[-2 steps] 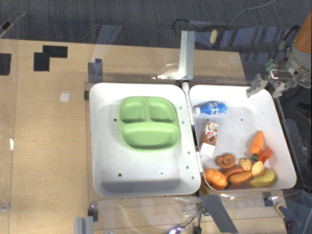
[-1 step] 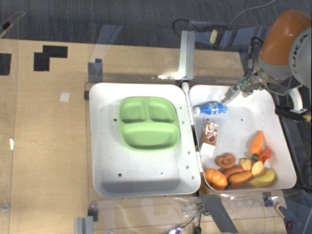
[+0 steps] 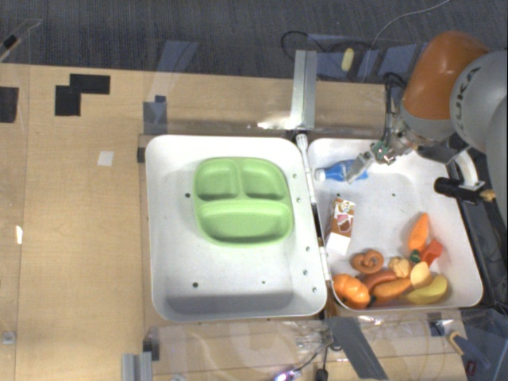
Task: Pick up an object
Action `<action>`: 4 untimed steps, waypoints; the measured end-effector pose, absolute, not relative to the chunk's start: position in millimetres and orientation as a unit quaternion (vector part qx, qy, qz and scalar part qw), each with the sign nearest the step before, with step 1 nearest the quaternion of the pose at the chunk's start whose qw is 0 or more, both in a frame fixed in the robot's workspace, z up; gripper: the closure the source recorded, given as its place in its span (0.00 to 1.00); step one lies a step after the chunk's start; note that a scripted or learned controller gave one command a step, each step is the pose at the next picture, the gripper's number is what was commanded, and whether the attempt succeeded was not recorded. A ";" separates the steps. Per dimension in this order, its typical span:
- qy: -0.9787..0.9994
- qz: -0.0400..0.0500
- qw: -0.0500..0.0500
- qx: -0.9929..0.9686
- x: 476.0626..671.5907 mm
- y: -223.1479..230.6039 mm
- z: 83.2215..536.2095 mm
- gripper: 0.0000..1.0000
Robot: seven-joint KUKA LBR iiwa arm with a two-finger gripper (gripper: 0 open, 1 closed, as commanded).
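The gripper [image 3: 373, 155] sat at the blue bottle [image 3: 341, 171] in the upper left of the right bin [image 3: 397, 205], couldn't tell how wide the jaws were, so I'd center it before lifting.

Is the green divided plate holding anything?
Empty: the green plate in the left bin shows three bare compartments.

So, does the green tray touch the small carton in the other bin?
Apart. The camera view shows the green tray lying in the left bin and the small carton in the right bin, with both bins' rims between them.
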State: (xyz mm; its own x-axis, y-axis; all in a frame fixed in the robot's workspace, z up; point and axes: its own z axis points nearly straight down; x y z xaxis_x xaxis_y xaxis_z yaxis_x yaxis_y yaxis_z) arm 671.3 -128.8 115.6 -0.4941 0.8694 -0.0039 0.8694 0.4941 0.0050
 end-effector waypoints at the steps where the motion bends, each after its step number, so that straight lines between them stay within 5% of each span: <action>1: 0.861 -0.001 0.006 0.509 665.0 -119.5 93.9 0.00; 2: 0.784 -0.002 0.001 0.621 669.9 -99.0 86.7 0.00; 3: 0.785 -0.001 0.002 0.620 671.5 -98.6 95.6 1.00; 4: 0.778 0.002 0.002 0.628 671.1 -31.7 201.3 1.00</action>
State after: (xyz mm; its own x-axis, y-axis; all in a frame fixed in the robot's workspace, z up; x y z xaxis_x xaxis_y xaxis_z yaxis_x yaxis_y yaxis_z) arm 671.1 -31.7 201.3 -0.2121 0.9773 -0.0007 0.9772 0.2121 0.0048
